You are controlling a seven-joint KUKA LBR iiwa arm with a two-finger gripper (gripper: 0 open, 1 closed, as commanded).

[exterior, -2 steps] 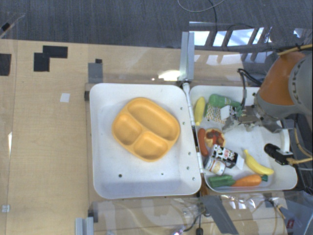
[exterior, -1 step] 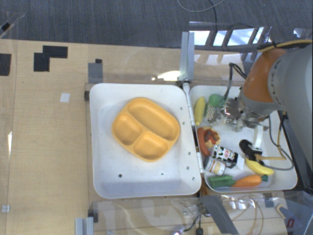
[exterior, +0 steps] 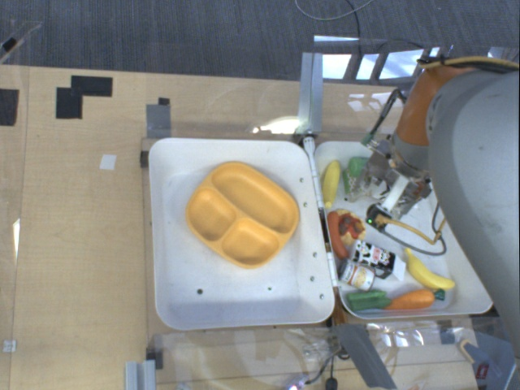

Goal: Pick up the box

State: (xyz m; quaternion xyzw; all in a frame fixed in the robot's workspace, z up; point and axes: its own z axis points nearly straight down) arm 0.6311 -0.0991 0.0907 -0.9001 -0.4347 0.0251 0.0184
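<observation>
The box (exterior: 376, 257) is small, black and white, and lies flat in the right bin (exterior: 475, 299), near its front left. My gripper (exterior: 382, 192) hangs over the middle of that bin, behind the box and a little to its right. It looks apart from the box. The grey arm with its orange band (exterior: 421, 108) comes in from the right and hides the bin's far right part.
Around the box lie a red-orange item (exterior: 344, 227), a small jar (exterior: 357, 276), a green vegetable (exterior: 367, 301), a carrot (exterior: 412, 299) and two bananas (exterior: 427, 273) (exterior: 331, 181). A green object (exterior: 357, 169) sits at the back. The left bin (exterior: 175, 291) holds a yellow divided plate (exterior: 242, 213).
</observation>
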